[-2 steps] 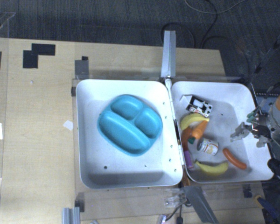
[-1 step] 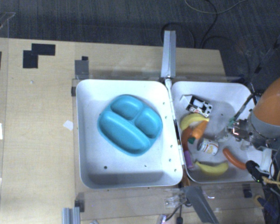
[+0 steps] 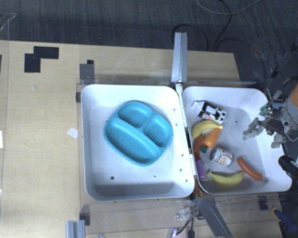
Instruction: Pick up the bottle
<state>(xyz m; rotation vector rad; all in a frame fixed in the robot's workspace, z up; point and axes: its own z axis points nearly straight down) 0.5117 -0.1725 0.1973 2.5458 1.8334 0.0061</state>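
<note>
A small white bottle with a coloured label lies on its side near the middle of the right bin. An orange bottle-shaped item lies just to its upper left, against a yellow banana. My gripper hangs over the right part of that bin, to the right of the white bottle and apart from it. Its fingers are spread open and hold nothing. The orange band of the arm shows at the right edge.
The right bin also holds a black-and-white item, a red sausage, a second banana and a purple item. A blue divided plate lies in the left bin. A metal post stands behind the bins.
</note>
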